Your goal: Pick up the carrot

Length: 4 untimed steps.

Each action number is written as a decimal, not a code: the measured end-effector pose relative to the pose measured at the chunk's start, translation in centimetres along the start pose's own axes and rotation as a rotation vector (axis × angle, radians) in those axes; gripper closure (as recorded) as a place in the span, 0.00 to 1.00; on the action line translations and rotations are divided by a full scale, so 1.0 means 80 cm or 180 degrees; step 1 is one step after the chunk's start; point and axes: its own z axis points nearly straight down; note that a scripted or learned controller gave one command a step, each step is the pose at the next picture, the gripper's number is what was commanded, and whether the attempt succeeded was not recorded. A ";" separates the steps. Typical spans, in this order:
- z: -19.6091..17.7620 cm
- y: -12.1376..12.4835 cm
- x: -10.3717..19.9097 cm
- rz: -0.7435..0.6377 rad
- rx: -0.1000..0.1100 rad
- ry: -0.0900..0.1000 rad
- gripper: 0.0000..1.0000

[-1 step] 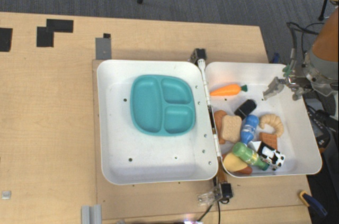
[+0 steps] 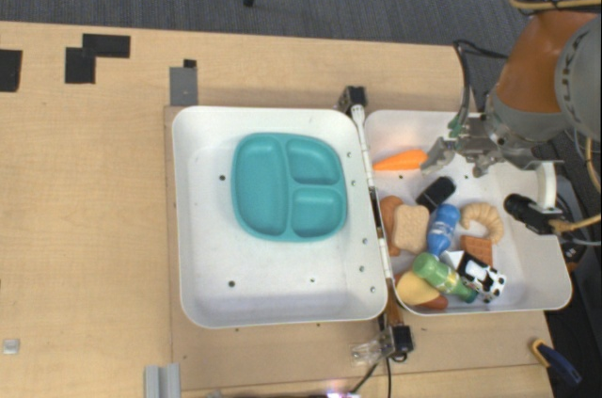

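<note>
Carrot (image 2: 399,162), orange and tapered, lies on its side in the upper left part of the right bin (image 2: 555,293), close to the wall shared with the left bin (image 2: 202,199). The jaws (image 2: 450,148) sit just right of the carrot's thick end, near it, under the grey arm (image 2: 550,86) with its orange band at the right of the frame; whether they are open or closed cannot be told from this angle, and nothing is seen between them. Lower in the right bin lie a black block (image 2: 435,193), a slice of bread (image 2: 410,228), a blue bottle (image 2: 442,230), a croissant (image 2: 483,219), a green bottle (image 2: 442,277) and a black-and-white cow toy (image 2: 481,275). A teal divided plate (image 2: 287,186) rests in the middle of the left bin. Both bins stand on the wooden table (image 2: 85,227).
</note>
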 end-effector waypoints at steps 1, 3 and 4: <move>0.087 0.038 0.043 0.0625 -0.0020 -0.0007 0.00; 0.088 0.034 0.000 0.2221 -0.0012 -0.0005 0.00; 0.090 0.068 -0.064 0.2010 0.0047 0.0034 0.00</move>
